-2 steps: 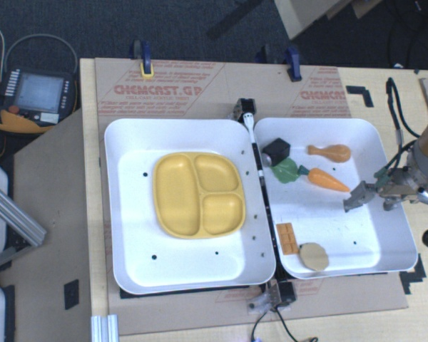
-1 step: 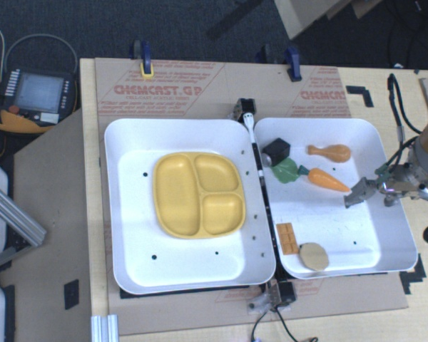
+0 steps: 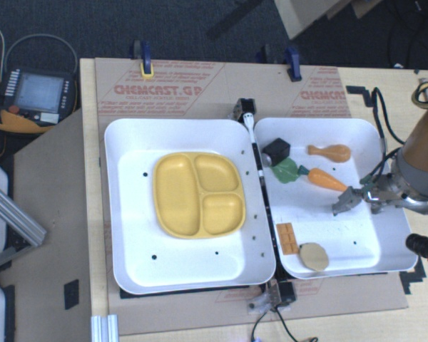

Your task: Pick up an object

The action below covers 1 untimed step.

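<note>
Dark floor round a cardboard-topped bench w/ two shallow white bins; the right white bin holds the toys. The grey two-finger gripper hangs over it, fingers spread, nothing btwn them. The orange plastic carrot w/ green top lies just beside the gripper. Risk, imo: fingers close off-centre and the tapered carrot rolls or squirts away.
</note>
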Motion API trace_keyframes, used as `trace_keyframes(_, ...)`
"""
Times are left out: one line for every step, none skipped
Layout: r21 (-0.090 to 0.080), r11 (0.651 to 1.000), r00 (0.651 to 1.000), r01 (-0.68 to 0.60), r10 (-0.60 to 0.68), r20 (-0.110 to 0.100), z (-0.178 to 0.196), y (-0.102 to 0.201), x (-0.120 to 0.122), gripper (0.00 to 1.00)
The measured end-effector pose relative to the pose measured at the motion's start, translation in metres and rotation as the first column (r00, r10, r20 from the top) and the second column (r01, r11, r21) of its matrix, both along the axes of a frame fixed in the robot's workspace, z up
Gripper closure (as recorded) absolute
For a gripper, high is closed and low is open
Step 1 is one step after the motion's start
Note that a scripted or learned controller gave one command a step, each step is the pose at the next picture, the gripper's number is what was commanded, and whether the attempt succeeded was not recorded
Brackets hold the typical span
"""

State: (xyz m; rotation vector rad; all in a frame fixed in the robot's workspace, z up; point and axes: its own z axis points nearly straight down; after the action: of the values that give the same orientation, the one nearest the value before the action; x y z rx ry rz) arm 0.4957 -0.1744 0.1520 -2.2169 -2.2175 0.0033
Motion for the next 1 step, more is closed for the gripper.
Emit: trace_keyframes(0.000,1.000,1.000,0.001,-0.001,0.000,-0.0452,0.0063,-0.0047,0.00)
